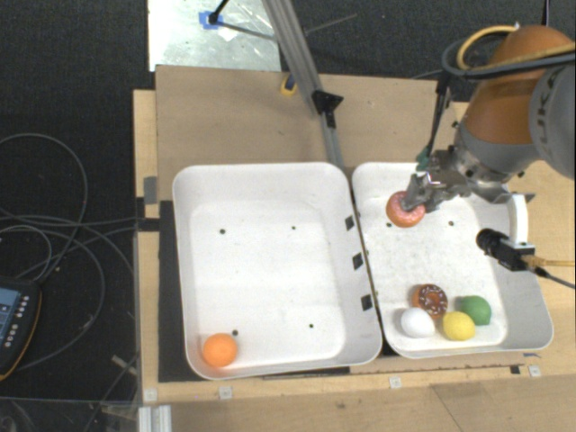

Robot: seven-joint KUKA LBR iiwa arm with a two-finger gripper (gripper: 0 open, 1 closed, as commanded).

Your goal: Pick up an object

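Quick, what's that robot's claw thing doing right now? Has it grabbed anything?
Tool: right over the pink donut in the right bin; whether it grips the donut cannot be told from this view.

arm (526, 97) cut off – right edge

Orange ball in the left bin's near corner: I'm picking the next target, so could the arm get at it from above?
Probably yes: the round orange ball lies alone, open from above, though tight against the left white bin's corner walls.
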